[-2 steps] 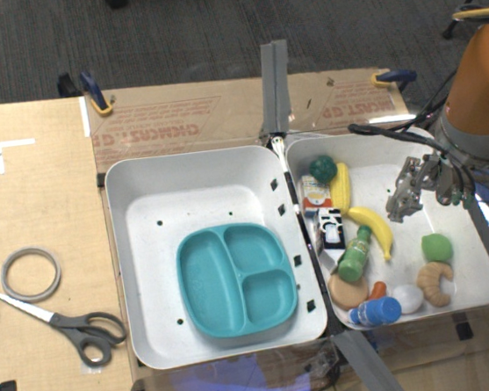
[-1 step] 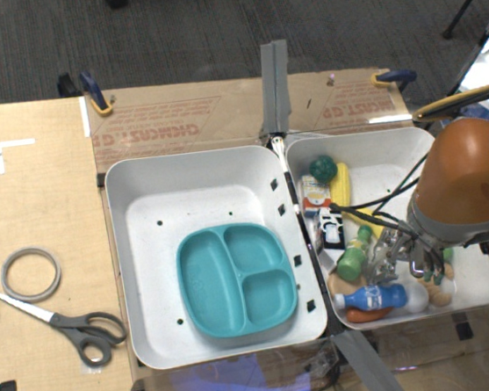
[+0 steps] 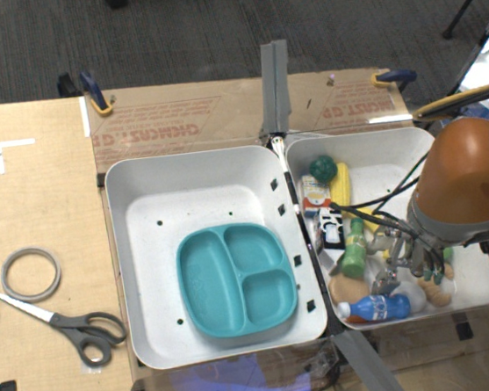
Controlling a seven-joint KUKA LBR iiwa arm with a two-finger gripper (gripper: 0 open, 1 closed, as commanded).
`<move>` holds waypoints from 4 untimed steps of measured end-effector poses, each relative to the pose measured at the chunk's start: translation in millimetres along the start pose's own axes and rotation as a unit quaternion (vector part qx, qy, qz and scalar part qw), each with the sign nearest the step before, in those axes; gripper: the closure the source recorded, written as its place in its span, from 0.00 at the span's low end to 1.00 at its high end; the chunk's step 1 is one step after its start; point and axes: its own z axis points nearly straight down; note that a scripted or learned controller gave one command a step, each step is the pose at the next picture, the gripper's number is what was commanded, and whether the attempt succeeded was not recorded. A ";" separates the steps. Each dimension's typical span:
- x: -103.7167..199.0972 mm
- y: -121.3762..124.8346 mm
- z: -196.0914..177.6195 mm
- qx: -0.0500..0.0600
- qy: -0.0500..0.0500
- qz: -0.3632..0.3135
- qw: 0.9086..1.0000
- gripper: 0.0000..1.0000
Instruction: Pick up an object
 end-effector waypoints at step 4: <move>-139.2 43.5 0.7 0.001 0.001 0.176 0.984 0.00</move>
